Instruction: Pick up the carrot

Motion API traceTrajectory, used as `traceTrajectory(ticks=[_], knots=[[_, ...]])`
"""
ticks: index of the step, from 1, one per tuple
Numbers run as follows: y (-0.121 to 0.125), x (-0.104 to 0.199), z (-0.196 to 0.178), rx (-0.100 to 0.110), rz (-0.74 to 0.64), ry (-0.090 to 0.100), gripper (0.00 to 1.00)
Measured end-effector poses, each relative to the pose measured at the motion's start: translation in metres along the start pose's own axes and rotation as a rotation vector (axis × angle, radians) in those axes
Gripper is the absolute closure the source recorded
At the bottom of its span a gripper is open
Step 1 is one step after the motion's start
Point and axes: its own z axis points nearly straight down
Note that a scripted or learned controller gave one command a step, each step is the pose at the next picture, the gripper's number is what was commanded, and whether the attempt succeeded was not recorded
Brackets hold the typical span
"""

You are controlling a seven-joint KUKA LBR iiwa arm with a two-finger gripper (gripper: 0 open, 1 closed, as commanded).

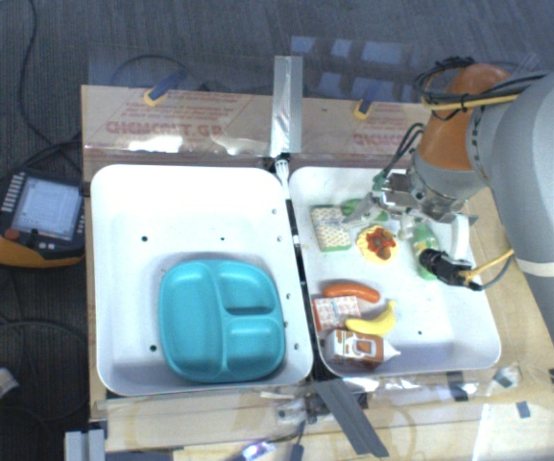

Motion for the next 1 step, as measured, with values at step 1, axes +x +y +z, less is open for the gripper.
traceTrajectory(ticks=[1], knots=[[-0.0108, 0.0094, -0.0038, 0.000, -0.071, -0.003, 0.00]])
